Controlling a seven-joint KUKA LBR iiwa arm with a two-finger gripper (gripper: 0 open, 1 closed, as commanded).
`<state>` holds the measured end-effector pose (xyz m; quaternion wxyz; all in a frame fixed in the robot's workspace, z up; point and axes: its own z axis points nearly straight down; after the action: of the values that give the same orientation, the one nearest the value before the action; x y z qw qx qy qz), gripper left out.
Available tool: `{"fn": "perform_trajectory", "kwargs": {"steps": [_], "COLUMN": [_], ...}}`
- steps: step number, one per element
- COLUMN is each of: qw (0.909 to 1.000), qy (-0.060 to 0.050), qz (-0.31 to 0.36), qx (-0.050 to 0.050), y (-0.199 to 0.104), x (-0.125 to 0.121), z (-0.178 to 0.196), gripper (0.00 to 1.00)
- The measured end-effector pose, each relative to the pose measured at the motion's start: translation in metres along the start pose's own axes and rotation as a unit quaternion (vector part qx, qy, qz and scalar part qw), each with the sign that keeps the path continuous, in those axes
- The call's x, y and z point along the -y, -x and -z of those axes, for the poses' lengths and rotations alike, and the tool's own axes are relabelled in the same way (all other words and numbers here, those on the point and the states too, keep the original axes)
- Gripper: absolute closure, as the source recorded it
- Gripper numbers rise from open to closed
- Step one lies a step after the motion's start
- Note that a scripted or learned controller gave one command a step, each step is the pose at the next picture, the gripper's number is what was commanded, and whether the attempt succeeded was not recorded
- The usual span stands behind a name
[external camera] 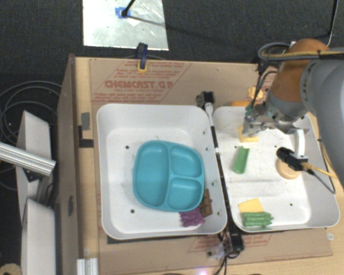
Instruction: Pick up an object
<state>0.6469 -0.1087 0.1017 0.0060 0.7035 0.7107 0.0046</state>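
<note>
Hanging over the far left corner of the right bin (313, 206), gripper (252, 122), one, on the grey arm (332, 96) that enters from the right; whether it is spread or pressed together cannot be told, and nothing is seen pinched in it. Directly under its tip: small yellow piece (247, 136), one, lying on the bin floor close to the divider side; contact between the two cannot be judged. Just nearer the camera along the same side: green block (239, 160), one, oblong, lying flat, apart from the yellow piece. Toward the right wall of the same bin: round tan disc (287, 173), one, flat on the floor and partly covered from above. At the near edge of the right bin: yellow wedge (250, 204), one, and green ridged piece (256, 219), one, the two just beside each other, the wedge on the far side. Count for the right bin: five loose items. Left bin (105, 153), one, adjoining the right bin: teal divided plate (168, 175), one, three compartments, set centrally; purple piece (190, 217), one, and brown piece (207, 204), one, both at the plate's near right rim, against the bin's near right corner. Count for the left bin: three items. Beneath both bins: cardboard sheet (139, 83) with red lettering, one.
</note>
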Motion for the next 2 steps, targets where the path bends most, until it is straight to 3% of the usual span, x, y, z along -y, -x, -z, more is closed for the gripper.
{"fn": "perform_trajectory", "kwargs": {"steps": [1, 2], "qw": [1.0000, 1.0000], "qy": [-0.002, 0.004], "qz": [0.000, -0.004], "qx": [0.000, 0.003], "y": [0.001, -0.018], "x": [0.001, 0.008], "z": [-0.002, -0.008], "gripper": [0.00, 0.00]}}
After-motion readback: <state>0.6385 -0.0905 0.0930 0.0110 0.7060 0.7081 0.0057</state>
